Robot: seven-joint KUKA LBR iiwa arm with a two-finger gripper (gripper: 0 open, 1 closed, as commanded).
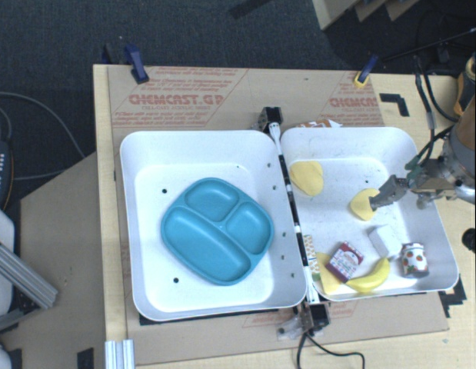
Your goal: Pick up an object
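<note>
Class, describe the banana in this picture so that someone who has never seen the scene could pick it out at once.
Look at the right-hand white bin of the two on the bench. Along its near edge lies the banana, just beside a small red and white packet. It is the only long, curved yellow thing; the other two yellow pieces further back are short and rounded.

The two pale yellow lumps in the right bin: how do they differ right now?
The upper yellow lump lies near the divider, apart from the arm; the smaller yellow lump sits mid-bin with the gripper right at it. The upper one looks bigger and broader; the other is more compact and partly covered by the gripper tip. Both are pale yellow, rounded, and lie on the right bin floor.
</note>
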